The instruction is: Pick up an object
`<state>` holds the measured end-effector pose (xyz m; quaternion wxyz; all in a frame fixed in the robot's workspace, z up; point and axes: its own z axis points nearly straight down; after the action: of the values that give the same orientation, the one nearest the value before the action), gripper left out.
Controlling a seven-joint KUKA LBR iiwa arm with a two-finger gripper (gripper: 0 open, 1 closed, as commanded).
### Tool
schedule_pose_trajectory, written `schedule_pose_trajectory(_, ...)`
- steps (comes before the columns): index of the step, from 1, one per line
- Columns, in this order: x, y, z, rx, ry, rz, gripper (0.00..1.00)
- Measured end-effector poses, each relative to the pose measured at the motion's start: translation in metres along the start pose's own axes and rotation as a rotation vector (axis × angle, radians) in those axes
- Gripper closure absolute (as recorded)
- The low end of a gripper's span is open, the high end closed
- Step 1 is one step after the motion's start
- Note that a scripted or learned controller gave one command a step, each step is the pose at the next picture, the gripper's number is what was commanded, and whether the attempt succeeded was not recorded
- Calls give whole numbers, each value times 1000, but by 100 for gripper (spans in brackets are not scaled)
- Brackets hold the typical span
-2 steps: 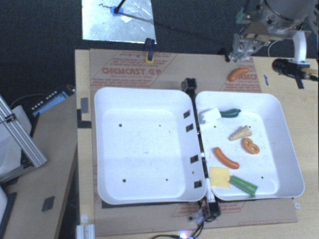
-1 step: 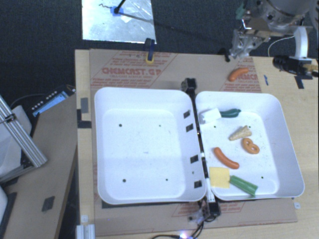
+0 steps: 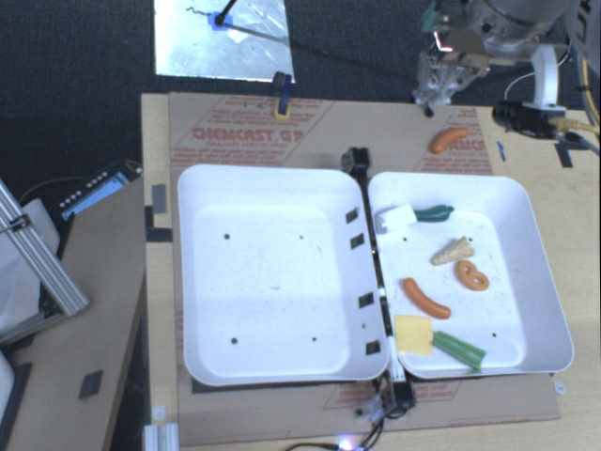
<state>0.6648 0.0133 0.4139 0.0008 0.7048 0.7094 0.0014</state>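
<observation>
My gripper [image 3: 434,90] hangs high at the back right, above the bench and behind the right bin [image 3: 535,252]. It is apart from every object. That bin holds a white block [image 3: 394,217], a teal pepper [image 3: 434,213], a tan wedge [image 3: 454,250], a pretzel [image 3: 471,275], an orange hot dog [image 3: 426,297], a yellow cheese square [image 3: 413,334] and a green vegetable piece [image 3: 458,349]. Another orange sausage [image 3: 450,139] lies on the cardboard behind the bin, just below and right of the gripper.
The left bin [image 3: 272,280] adjoins the right one along a black hinge strip [image 3: 371,252]. A yellow and blue clamp [image 3: 281,97] stands at the back edge of the cardboard. A shiny sheet [image 3: 223,26] lies on the dark floor behind. Cables [image 3: 535,116] trail at the right.
</observation>
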Motion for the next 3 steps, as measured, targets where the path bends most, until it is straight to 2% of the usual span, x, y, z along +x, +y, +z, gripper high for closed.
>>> schedule_pose_trajectory(1,18,-9,-10,0,0,1,100)
schedule_pose_trajectory(2,36,-29,-18,0,0,1,100)
schedule_pose_trajectory(3,-6,-10,14,3,-3,9,100)
